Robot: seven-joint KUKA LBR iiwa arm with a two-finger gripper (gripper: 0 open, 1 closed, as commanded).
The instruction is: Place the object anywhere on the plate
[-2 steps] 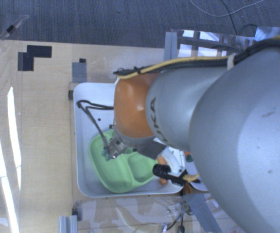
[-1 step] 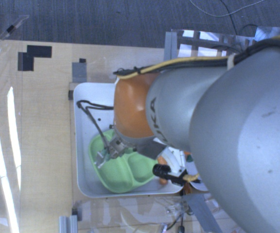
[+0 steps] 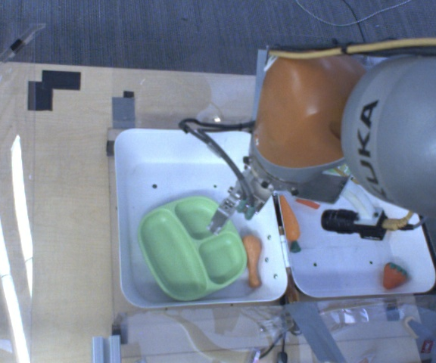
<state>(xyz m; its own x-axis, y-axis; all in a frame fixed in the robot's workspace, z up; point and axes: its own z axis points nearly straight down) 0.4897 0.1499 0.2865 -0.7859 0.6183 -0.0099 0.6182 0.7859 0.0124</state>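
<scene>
Carrot [image 3: 253, 259] lies beside plate [image 3: 191, 248], strawberry [image 3: 394, 275] in R bin.

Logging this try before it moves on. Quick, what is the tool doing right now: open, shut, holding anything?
Tool: over the green plate; whether it is open, shut or holding anything cannot be told.

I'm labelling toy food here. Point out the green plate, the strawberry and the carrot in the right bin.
green plate [image 3: 174, 254], camera view, its large compartment.
strawberry [image 3: 394, 276], camera view, its red body.
carrot [image 3: 289, 219], camera view, its orange shaft.
</scene>
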